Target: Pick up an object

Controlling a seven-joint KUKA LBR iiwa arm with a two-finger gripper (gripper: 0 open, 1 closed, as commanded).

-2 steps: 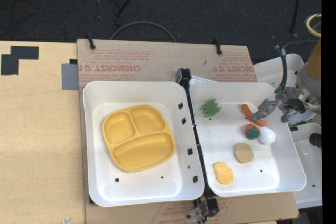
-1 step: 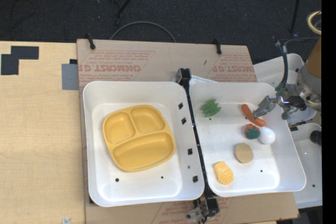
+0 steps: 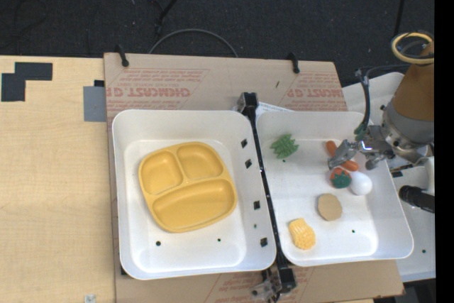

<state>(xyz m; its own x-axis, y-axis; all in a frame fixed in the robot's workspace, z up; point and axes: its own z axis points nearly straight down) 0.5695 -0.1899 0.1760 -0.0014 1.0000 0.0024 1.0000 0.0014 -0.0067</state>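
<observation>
Beneath both white bins (image 3: 120, 152) lies printed cardboard (image 3: 213, 85).

You have two white bins (image 3: 122, 152) side by side; the one at frame left carries a yellow divided tray (image 3: 187, 185). In the bin at frame right you see a green leafy piece (image 3: 285, 146), a yellow corn cob (image 3: 302, 233), a tan round disc (image 3: 329, 207), a white egg (image 3: 361, 184), and an orange-red carrot with a dark green top (image 3: 341, 175). The surface (image 3: 50, 174) is pale wood.
</observation>
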